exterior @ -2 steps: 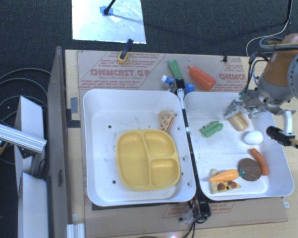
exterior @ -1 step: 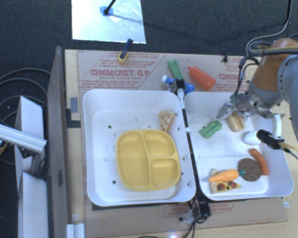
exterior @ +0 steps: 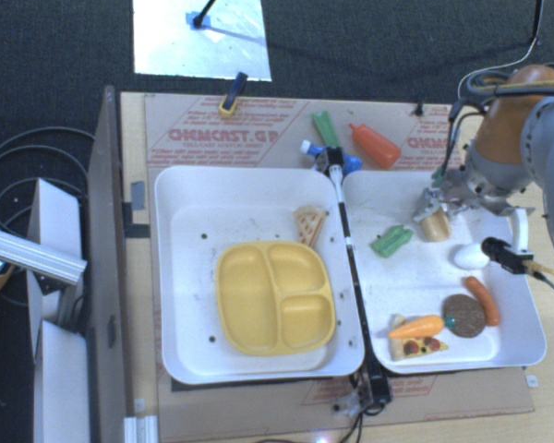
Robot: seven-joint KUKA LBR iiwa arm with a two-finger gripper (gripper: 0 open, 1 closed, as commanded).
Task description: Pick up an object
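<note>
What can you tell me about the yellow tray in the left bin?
The yellow tray looks like smooth plastic, a rounded rectangle split into three compartments: one large at left, two smaller at right. It lies flat, right way up and slightly turned, on the floor of the left bin. Nothing lies in it.
</note>
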